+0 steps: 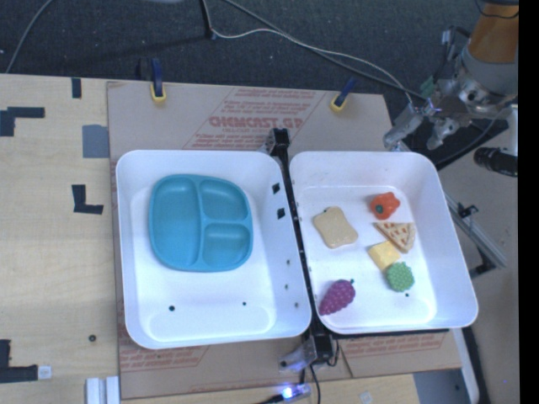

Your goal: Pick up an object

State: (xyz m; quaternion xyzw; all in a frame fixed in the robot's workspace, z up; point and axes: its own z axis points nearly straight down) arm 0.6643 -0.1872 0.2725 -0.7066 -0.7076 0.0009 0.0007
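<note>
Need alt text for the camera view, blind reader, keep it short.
Two shallow white bins sit side by side on a bench: the left bin holds a blue divided plate, the right bin holds toy foods, namely a slice of bread, a tomato, a pizza slice, cheese, green grapes and purple grapes. The gripper hovers beyond the right bin's far corner.

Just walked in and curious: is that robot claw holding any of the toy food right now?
Gripper: up past the far right corner of the right white bin, above none of the toy food; whether it is open or shut cannot be told.
</note>
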